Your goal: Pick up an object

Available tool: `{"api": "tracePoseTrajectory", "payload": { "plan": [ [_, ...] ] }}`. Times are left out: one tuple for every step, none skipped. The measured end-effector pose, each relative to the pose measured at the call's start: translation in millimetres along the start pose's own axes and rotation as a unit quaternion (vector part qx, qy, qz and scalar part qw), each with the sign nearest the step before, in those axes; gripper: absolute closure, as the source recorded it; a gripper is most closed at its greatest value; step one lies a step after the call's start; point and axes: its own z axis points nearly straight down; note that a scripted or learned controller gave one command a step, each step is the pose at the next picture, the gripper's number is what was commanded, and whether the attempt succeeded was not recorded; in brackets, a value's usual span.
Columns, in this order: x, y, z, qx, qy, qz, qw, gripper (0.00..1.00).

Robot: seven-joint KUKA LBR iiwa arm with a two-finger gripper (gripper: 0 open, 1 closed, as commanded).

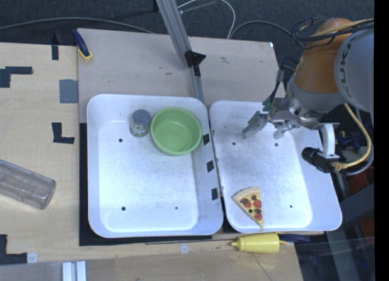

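Note:
A toy pizza slice (250, 204) lies flat near the front of the right bin (304, 213). The left bin (146, 201) holds a green bowl (176, 131) at its back, with a small grey can (140, 123) upright just to the bowl's left. My gripper (266, 129) hangs over the back part of the right bin, well behind the pizza slice. Its fingers are spread and nothing is between them. The grey arm with its orange band (322, 61) comes in from the right.
A yellow bottle (258, 243) lies on the bench just in front of the right bin. A clear plastic tub (24, 185) lies at far left. A slanted metal pole (176, 24) ends at the bins' back join. Cables (340, 164) hang beside the right bin.

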Motion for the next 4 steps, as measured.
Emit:
{"api": "tracePoseTrajectory", "payload": {
  "plan": [
    [0,0,0,0.000,0.000,0.000,1.0000,0.00],
    [7,2,62,0.003,0.000,0.000,1.0000,0.00],
    [7,2,107,-0.001,-0.002,0.000,1.0000,0.00],
    [8,2,95,-0.001,0.000,0.000,1.0000,1.00]
  ]
}}
